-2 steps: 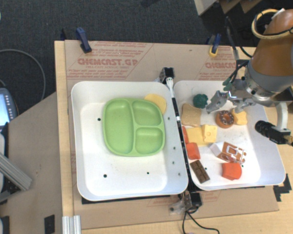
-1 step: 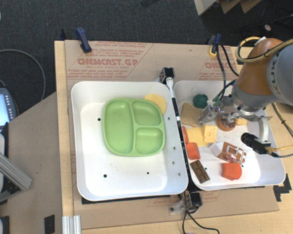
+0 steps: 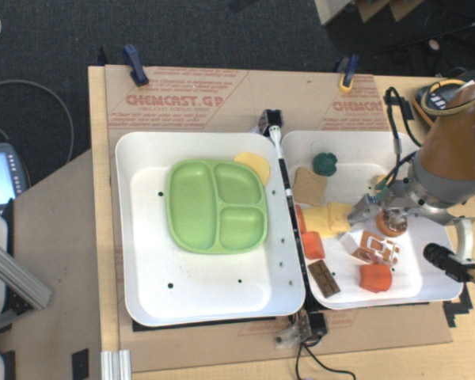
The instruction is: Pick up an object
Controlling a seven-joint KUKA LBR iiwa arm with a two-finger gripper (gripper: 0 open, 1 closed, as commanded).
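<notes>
Your gripper [image 3: 386,212] sits low over the middle of the right bin [image 3: 356,142]; you cannot tell how it stands or whether it has hold of anything. Just beside it you see a small round orange-brown piece [image 3: 393,226], and below that a red-and-white packet [image 3: 377,249] and a red block [image 3: 375,278]. To its left lie a yellow block [image 3: 326,219], a tan slab [image 3: 309,187], an orange piece [image 3: 312,245] and a brown bar [image 3: 324,278]. A green ball [image 3: 325,163] rests near the far wall. In the left bin [image 3: 142,283] sits a green tray [image 3: 217,206] with a yellow disc [image 3: 254,165] touching its far corner.
</notes>
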